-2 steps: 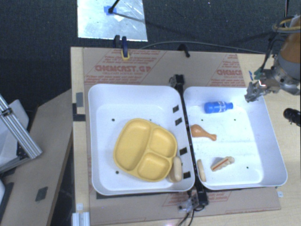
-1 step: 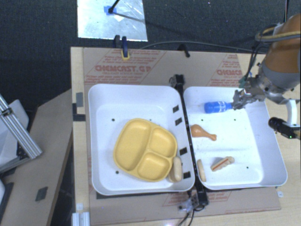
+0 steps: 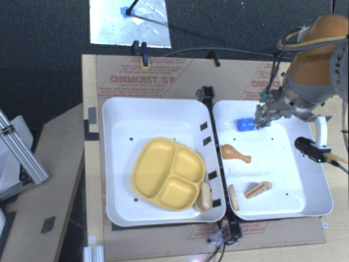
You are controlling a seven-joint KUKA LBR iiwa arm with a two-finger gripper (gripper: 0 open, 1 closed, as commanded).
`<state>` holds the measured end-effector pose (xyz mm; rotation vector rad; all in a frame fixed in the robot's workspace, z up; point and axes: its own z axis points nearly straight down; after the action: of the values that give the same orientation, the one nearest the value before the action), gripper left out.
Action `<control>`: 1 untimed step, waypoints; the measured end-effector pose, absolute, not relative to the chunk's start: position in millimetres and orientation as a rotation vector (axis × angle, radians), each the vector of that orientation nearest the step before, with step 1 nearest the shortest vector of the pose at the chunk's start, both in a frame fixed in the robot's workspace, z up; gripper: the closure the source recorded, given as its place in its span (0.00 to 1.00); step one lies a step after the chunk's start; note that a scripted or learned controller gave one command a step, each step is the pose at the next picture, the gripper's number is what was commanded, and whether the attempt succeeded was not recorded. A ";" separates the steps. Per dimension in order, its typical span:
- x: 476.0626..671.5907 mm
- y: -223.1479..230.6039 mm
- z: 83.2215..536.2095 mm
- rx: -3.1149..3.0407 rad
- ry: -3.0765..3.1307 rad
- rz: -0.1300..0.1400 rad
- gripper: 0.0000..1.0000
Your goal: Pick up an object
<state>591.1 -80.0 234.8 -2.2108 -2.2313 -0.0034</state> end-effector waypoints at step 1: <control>574.6 -28.5 222.5 -2.210 -2.229 -0.001 1.00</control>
<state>574.6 -28.5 222.5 -2.2099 -2.2293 -0.0010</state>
